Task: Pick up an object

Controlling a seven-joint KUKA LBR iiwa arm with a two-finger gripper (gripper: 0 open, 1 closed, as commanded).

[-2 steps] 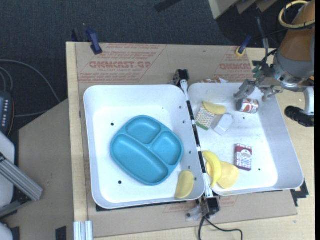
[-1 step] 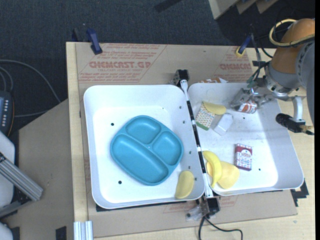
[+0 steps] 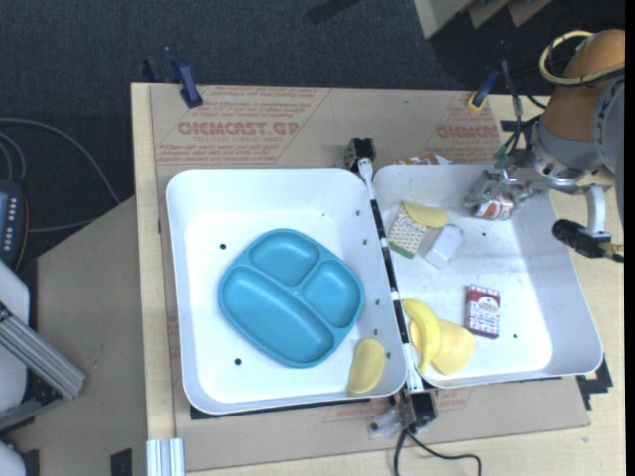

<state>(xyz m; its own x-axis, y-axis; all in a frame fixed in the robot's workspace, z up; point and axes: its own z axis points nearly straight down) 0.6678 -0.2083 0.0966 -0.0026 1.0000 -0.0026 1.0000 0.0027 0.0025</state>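
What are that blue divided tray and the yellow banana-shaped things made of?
The blue three-compartment tray looks like moulded plastic: even colour, soft sheen, rounded ridges. The yellow banana-shaped pieces are probably plastic or foam toy fruit, uniformly coloured and smooth; which of the two, the view cannot settle.

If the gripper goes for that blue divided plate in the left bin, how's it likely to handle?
The blue divided plate looks like rigid moulded plastic, so probably stiff and light for its size. It lies flat on the left bin, with a low rounded rim, so fingers may slip off. Pushed, it would likely slide, not tip or roll.
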